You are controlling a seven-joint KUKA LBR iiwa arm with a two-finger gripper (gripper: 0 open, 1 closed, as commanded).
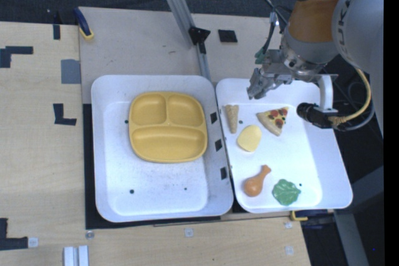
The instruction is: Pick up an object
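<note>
You have the gripper (257, 91) hanging over the far left corner of the right bin (324, 162); its fingers look narrow, nothing between them. Below it lie a cone (232, 117), pizza slice (275, 119), yellow piece (249, 138), drumstick (256, 181) and green piece (285, 192). A yellow divided plate (168, 126) sits in the left bin (112, 152).

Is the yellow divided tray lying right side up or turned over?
Right side up. The tray lies flat in the left bin, and its three hollow compartments face up, with the raised dividers between them visible.
</note>
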